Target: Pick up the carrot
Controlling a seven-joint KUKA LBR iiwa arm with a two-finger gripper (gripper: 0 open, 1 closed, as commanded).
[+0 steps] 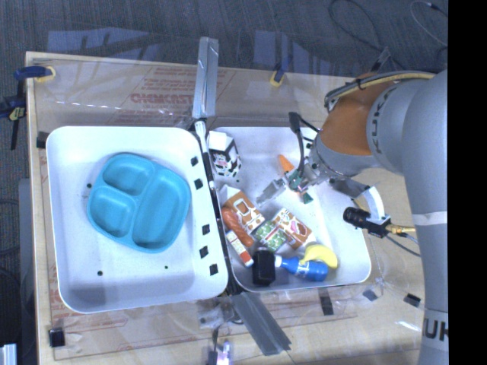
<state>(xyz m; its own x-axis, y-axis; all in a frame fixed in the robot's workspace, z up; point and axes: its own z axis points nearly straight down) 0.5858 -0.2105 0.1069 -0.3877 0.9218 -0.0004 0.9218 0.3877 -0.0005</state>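
On the desk (114,90), the carrot (284,163) lies in the right bin (346,268), just beside the hand (298,181); its grip unreadable. Best descend squarely, straddling the carrot.

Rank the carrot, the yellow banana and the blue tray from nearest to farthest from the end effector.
From the end effector:
1. Carrot, just above it in the right bin.
2. Yellow banana, at that bin's lower edge.
3. Blue tray, across in the left bin.
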